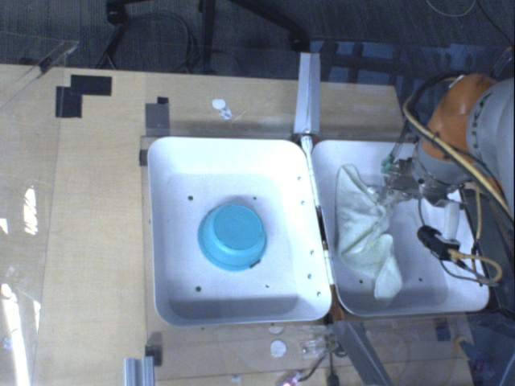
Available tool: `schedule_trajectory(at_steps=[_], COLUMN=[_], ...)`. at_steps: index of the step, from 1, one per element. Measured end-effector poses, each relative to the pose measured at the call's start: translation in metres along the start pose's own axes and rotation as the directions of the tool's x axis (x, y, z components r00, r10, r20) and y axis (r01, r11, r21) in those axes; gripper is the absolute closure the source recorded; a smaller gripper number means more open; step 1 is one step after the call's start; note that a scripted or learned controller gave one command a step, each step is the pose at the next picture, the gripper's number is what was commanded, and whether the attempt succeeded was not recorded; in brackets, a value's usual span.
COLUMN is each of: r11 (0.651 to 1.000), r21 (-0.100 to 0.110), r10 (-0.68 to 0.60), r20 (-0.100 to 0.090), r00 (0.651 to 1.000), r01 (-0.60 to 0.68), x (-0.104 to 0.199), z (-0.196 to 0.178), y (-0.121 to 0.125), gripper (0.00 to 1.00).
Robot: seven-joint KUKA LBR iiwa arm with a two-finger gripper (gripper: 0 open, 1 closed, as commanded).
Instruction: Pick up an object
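Gripper (400, 185) low over right bin (467, 300), grip state unclear; white cloth (362, 232) lies just left-below, long axis toward camera.

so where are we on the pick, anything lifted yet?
Done: the arm has reached into the right bin and the pincer sits at the white cloth. In hand: it appears to be pulling a bunched peak of the cloth upward, but whether the grip is secure is unclear. Left: most of the cloth lies on the bin floor, so it is not lifted clear. The blue bowl sits in the left bin.
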State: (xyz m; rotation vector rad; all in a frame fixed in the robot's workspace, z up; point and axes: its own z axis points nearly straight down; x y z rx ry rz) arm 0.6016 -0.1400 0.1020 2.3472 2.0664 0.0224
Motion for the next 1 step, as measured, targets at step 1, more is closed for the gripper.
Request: schedule_trajectory(at_steps=[1], r11=[0.999], r21=[0.014], r10=[-0.029], r20=[0.002], r00=[1.0], r01=[0.029], x=[0.0126], z=[-0.0818], y=[0.0694], gripper=[1.0])
